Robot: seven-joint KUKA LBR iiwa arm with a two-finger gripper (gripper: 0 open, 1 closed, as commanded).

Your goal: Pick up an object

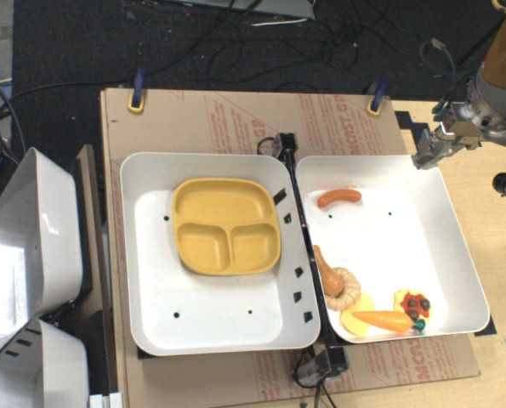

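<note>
The right bin [457, 253] holds several toy foods. An orange sausage [338, 197] lies near its far edge. A tan chicken drumstick [336, 280] rests by the left wall, with an orange carrot [382, 320] on a yellow slice [357, 313] and a small red-and-yellow piece [413, 303] at the front. My gripper [426, 155] hangs at the bin's far right corner, above the rim, well away from all the food. Nothing shows between its fingers.
The left bin [150, 313] carries a yellow divided plate [227, 225]. Two clamps [136, 100] [377, 102] pin the cardboard base at the back. Spare white bins [27, 253] lean at the far left. Cables run along the divider and across the dark floor behind.
</note>
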